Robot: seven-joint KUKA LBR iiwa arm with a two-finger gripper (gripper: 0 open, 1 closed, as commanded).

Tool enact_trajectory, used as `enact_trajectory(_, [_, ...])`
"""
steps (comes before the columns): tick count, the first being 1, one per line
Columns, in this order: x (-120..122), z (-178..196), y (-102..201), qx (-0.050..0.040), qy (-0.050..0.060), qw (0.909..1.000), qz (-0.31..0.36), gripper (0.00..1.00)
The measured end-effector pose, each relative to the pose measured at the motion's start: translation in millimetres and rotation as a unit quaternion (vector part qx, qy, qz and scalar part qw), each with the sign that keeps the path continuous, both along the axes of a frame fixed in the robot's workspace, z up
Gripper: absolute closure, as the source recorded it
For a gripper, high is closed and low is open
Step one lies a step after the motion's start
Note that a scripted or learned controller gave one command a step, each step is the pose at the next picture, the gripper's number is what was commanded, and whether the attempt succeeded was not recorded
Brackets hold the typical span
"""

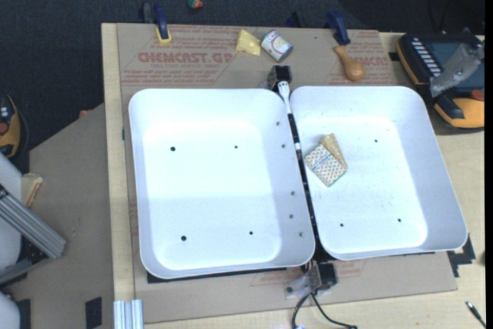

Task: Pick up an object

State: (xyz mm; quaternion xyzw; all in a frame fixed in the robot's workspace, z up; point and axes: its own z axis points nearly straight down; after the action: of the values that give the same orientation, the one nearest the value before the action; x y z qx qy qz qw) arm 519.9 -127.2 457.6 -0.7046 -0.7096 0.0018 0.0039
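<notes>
The pincer: I cannot tell if it is apart or together, and I cannot tell how it sits next to the thing to pick up.

The thing to pick up is a little packet (324,165) with a tiny checked pattern. It lies flat in the right bin (400,231), on the left side of that bin, close to the wall where the two bins meet. It is turned a bit, like a diamond. A tan scrap (333,143) pokes out from behind its top corner and touches it. Nothing is holding the packet.

The left bin (154,243) is just beside the right one. Both bins are white and have a few small dark dots on the floor. A black clip (281,77) sits at the top where the bins join.

The bins rest on a brown card sheet (200,58) with red letters, and the sheet lies on the bench (77,258). On the sheet, above the bins, lie a yellow wedge (248,42) and a small white block (276,46), close together. A brown knob (351,66) lies more to the right. Two blue clamps (162,24) grip the top edge of the sheet.

A little ball (196,2) lies on the dark carpet, well apart from the bins. A black and yellow handset (431,58) sits at the right edge.
</notes>
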Motion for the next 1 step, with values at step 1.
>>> enact_trajectory(1, [-1.0, 16.2, -4.0, -0.0028, -0.007, 1.0, -0.003, 1.0])
